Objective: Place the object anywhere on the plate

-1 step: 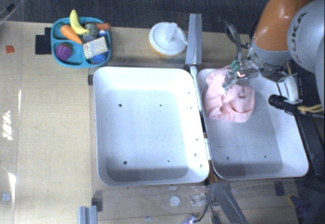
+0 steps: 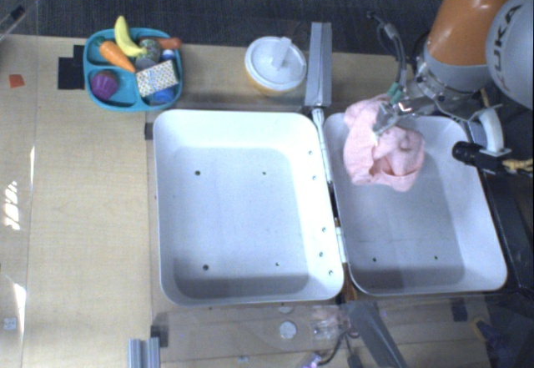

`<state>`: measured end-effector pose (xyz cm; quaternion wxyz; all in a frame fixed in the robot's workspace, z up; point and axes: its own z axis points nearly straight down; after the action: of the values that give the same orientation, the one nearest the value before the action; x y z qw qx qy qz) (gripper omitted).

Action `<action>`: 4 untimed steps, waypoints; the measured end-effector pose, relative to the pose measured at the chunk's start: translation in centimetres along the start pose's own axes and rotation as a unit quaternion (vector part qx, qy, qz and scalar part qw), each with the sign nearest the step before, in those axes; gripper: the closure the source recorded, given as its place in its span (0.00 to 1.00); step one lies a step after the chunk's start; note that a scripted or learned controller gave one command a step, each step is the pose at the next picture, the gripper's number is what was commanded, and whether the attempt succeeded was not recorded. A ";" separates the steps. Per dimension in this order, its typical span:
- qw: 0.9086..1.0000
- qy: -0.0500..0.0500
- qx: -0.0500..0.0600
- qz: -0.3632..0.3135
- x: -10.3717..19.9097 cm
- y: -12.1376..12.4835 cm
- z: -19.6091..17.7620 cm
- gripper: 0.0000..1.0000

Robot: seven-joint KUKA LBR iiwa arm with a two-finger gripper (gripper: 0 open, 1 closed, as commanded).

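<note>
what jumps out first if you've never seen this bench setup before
Most striking is the crumpled pink cloth in the upper left of the right bin, with the gripper down on its top edge. Next comes the blue divided tray of toy food, including a yellow banana, at the bench's far left. A white-lidded yellow cup stands just beyond the left bin.

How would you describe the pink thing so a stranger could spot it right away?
Find the two white bins and take the right bin. At its far left corner, under the end effector, lies a crumpled pink cloth. It is the one soft, pink item inside either bin.
</note>
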<state>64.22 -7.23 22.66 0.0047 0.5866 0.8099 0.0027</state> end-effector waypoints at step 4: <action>0.810 0.002 -0.002 -0.587 21.9 1.8 1.2 1.00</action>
<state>59.16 14.12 21.36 0.0044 -0.0005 1.0000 0.0021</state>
